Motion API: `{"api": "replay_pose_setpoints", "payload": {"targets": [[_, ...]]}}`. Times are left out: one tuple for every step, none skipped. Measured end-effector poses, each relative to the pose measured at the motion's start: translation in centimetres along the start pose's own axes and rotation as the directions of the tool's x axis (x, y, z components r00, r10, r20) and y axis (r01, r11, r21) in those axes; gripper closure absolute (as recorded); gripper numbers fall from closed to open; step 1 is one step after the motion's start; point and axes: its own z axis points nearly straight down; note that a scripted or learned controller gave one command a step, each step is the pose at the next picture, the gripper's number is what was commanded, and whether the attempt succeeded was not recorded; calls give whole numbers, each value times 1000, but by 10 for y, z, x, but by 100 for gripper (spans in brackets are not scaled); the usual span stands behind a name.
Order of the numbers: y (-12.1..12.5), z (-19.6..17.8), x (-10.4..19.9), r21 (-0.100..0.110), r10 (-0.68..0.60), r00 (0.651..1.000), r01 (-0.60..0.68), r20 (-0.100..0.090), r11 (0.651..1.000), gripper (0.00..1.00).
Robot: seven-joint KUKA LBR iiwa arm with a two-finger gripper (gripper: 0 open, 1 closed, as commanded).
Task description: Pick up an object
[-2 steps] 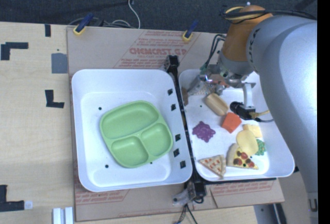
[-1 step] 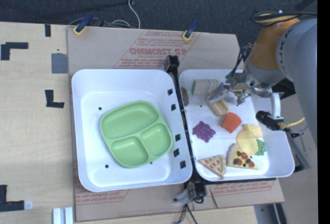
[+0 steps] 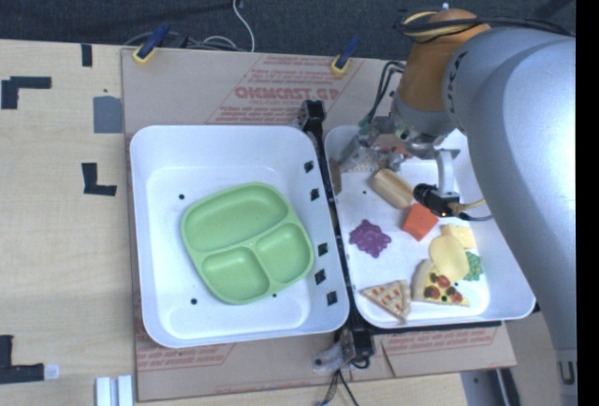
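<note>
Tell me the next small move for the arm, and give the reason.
Probably a short descent at the back of the right white bin. The gripper sits over that bin's far left corner, just above the tan cylinder-shaped toy, with nothing visibly between its fingers. The orange block and purple flat piece lie farther forward, so the cylinder looks the nearest target.

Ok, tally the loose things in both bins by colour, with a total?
Green: 1, divided plate in the left bin
Purple: 1, grape bunch
Orange: 1, block
Tan: 1, bread-like roll
Yellow: 1, toy piece
Mixed: 2, pizza slice, taco-like piece
Total: 7
</note>
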Motion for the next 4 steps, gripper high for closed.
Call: {"api": "replay_pose_setpoints", "payload": {"targets": [[0, -86, -47, -10, 8, 1000, -8, 3, 1000, 0], [-5, 3, -25, 18, 2, 1000, -2, -2, 1000, 0], [-90, -2, -65, 0, 12, 1000, -12, 0, 1000, 0], [-30, -1, -17, -6, 1, 1000, -1, -1, 1000, 0]]}}
